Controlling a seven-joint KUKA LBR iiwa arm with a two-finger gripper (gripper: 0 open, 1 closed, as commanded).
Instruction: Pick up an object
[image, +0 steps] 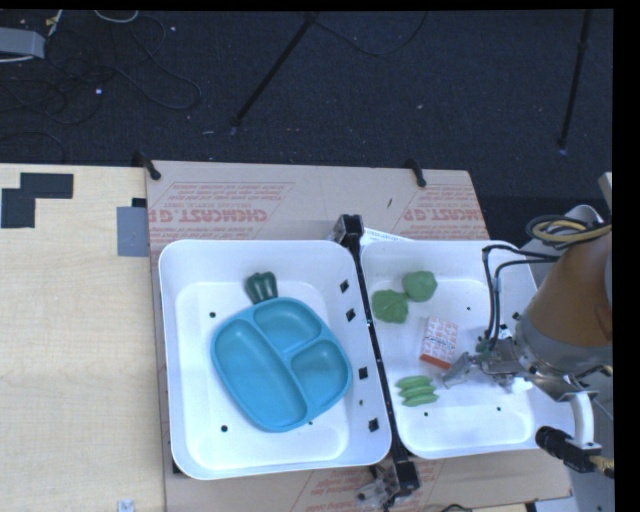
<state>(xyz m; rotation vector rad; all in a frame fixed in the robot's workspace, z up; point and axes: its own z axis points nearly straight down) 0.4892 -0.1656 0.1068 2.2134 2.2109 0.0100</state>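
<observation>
Two white bins side by side on brown cardboard (300, 205), black divider (365, 345) between.

Right bin (480, 440): gripper (462, 368) low over the floor, reaching in from the right, fingertips pointing left toward the green pea pods (417, 390). Pods just left of and slightly below the tips — close, apart, not between the fingers. Finger spread too small and blurred to judge; nothing seen held.

Just above the gripper tips: small white packet with orange-red print (438, 342), lying flat and tilted. Further up-left: two green leafy lumps, one (390, 306) near the divider, the other (420, 285) just beside it, up and to the right. Black cable (490, 290) looping over the bin's right wall by the wrist.

Left bin (190, 400): blue divided plate (281, 363), three compartments, lying flat at a slant. One dark green pepper-like piece (262, 288) touching its upper rim.

Count — pods one cluster of two or three, leafy lumps two, packet one, plate one, pepper piece one.
</observation>
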